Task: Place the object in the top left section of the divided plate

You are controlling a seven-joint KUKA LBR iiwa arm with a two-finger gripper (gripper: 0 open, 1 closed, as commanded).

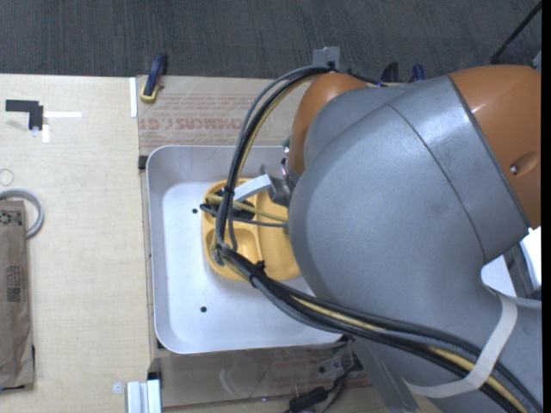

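My arm (405, 231), grey with the orange band, covers most of the right half of the frame and reaches to the middle. It lies over the right part of the white bin (182, 269). The yellow divided plate (271, 255) lies in this bin, at the center of the frame, and my arm hides its right side. A bundle of black cables (225, 218) hangs across the left part of the plate.

Of my gripper (277, 185) I see only a small metal part at the upper edge of the plate, just under my arm. I cannot tell if it is spread or pressed together, or if it pinches something. The object I cannot make out; the part of the plate that shows is crossed by the cables.

Two small dark dots (203, 309) are on the bare floor of the bin, at the left of the plate. Above the bin, near the top of the frame, lies a blue and yellow thing (154, 77). At the upper left is a black angled piece (25, 110), and at the lower left edge a brown packet (14, 304) with a grey loop (33, 212) above it.
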